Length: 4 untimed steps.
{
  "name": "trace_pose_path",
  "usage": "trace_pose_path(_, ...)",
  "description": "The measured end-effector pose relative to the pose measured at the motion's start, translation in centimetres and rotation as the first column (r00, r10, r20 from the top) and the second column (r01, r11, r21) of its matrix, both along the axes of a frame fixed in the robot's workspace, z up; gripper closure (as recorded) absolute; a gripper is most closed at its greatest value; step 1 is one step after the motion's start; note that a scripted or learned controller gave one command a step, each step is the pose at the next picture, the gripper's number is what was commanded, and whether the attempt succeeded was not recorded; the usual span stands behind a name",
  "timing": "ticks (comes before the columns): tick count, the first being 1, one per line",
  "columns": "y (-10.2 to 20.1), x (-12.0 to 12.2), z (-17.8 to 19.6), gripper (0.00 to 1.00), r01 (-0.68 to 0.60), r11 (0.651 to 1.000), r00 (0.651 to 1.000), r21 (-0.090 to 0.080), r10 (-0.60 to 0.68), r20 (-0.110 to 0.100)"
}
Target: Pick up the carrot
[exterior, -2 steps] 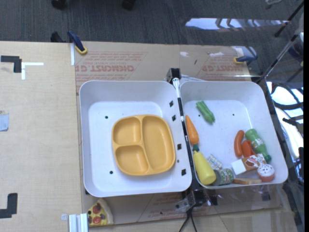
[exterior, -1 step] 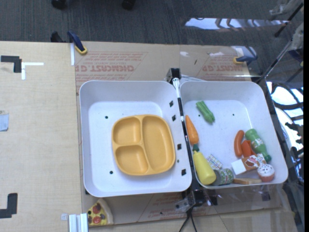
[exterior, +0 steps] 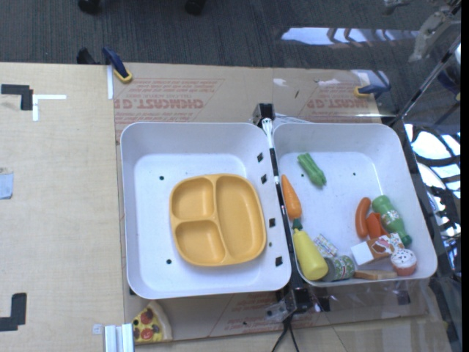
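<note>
We are looking down on two shallow white bins sitting side by side on a bench. The left bin (exterior: 139,218) is holding one yellow plate (exterior: 218,219) with three compartments. The right bin (exterior: 344,138) is holding the toy food.

The one carrot (exterior: 292,199), orange with a green top, is lying along the right bin's left wall, just far of a yellow bottle (exterior: 309,255). Nothing is touching it, so we are judging the pick as not yet begun: the reach, the grasp and the lift are all left to do.

At the far right corner we are seeing pale metal parts that look like the gripper (exterior: 429,17), well apart from the carrot. We cannot tell whether it is apart or together.

We are also counting one green vegetable (exterior: 311,169), one red sausage (exterior: 363,217), one cupcake (exterior: 403,259) and a tight cluster of other pieces too crowded to count.
</note>
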<state>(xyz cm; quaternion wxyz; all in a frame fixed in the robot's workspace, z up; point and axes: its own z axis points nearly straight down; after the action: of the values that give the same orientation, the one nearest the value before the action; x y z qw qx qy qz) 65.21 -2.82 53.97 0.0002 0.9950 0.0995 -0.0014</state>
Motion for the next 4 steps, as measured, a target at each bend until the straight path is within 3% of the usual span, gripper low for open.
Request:
trace_pose_path(1, -0.13, 0.1, 0.75, 1.0, 0.005, 1.0, 1.0, -0.002, -0.005, -0.001)
trace_pose_path(2, -0.12, 0.1, 0.74, 0.0, 0.005, 1.0, 1.0, -0.002, -0.005, -0.002)
trace_pose_path(3, -0.24, 0.19, 1.55, 1.0, 0.009, 1.0, 1.0, -0.003, -0.009, -0.003)
trace_pose_path(4, -0.22, 0.19, 1.57, 0.0, 0.008, 1.0, 1.0, -0.003, -0.008, -0.002)
